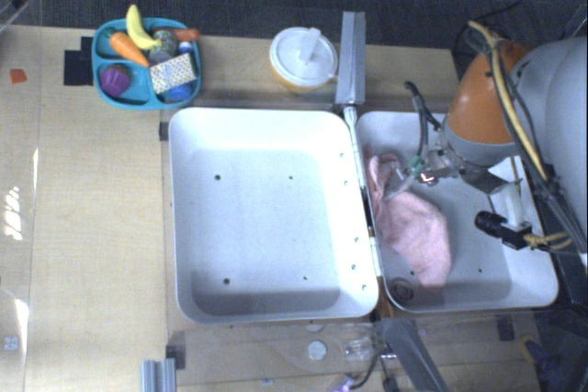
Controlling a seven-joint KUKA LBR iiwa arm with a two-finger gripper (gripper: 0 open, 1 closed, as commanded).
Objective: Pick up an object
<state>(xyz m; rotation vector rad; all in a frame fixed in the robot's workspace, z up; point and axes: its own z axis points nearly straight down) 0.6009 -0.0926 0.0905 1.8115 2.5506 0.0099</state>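
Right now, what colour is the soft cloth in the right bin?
Pale pink cloth, seen clearly in the camera view.

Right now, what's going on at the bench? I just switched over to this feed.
The grey arm with the orange band has reached into the right-hand shallow white bin, and its hand is down at the top edge of a soft pink cloth lying on the bin's left side. Whether the hand actually has the cloth can't be told from this angle. The left white bin sits alongside, and a blue tray of toy food and a round white lidded container stand behind it.
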